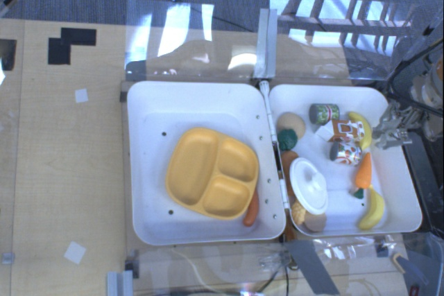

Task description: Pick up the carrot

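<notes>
Right bin (409,211): carrot (363,172) beside banana (372,210)

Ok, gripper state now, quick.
Gripper: over the right bin's far right side, above the carrot; open or closed cannot be told.

The bins (146,218) looked like smooth white plastic; the yellow divided tray (212,172) was matt plastic. The bench (62,170) had a pale wood finish. The carrot (363,173) seemed glossy plastic, perhaps.
</notes>
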Action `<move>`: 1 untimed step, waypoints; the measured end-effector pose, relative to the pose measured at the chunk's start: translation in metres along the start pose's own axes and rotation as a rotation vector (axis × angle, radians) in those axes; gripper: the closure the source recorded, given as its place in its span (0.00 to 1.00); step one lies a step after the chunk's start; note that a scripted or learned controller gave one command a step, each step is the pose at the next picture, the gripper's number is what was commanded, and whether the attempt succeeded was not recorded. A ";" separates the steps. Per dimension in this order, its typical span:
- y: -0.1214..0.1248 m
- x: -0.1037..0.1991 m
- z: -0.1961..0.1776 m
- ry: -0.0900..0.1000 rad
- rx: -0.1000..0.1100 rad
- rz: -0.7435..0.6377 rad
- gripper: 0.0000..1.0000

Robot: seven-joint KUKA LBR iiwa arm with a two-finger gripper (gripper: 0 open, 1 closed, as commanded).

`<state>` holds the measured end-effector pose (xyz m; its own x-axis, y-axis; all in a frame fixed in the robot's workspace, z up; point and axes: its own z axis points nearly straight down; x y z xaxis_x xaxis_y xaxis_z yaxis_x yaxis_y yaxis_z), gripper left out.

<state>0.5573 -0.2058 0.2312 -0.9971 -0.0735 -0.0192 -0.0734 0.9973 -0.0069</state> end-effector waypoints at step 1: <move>0.028 -0.023 -0.060 0.004 -0.004 -0.105 1.00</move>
<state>0.5773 -0.1754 0.2915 -0.9840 -0.1773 -0.0147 -0.1772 0.9842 -0.0049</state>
